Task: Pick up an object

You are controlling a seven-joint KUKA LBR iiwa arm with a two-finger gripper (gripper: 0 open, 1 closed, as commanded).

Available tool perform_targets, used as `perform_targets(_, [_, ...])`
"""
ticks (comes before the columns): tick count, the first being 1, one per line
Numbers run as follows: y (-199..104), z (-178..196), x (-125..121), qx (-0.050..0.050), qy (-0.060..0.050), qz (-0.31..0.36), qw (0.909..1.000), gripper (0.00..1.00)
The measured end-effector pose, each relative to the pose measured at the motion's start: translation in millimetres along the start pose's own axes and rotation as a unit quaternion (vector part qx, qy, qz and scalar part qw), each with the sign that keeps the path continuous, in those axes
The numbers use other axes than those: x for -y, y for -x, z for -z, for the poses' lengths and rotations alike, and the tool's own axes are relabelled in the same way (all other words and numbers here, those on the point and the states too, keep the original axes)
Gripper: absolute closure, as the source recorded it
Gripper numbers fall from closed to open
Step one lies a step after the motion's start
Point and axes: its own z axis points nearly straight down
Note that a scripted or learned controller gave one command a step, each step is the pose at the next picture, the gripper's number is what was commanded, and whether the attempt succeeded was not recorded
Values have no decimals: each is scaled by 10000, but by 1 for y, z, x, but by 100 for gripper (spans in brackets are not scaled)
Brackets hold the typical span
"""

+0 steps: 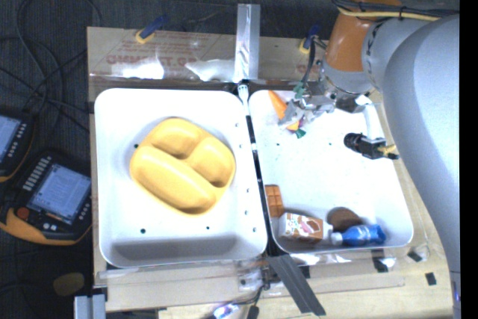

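The hand (302, 114) hangs over the far left corner of the right bin (328, 175). Its own hardware blurs its tip, so whether it is spread or pressed together cannot be told, and nothing can be seen held in it. 2 small things lie close by: an orange piece (275, 102) just beside it toward the bin wall, and a green scrap (300, 133) just in front of it; contact with either cannot be made out. Along the near wall lie 4 more things: a brown block (274, 198), a small carton (302, 227), a dark brown rounded lump (343, 217) and a blue bottle (361, 235). The left bin (119, 220) holds 1 large yellow lump (181, 164). The arm (418, 86) is cut off at the right edge.
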Motion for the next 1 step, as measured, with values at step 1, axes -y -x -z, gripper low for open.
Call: perform_targets(1, [-25,105,38,-14,81,-120,9999,100])
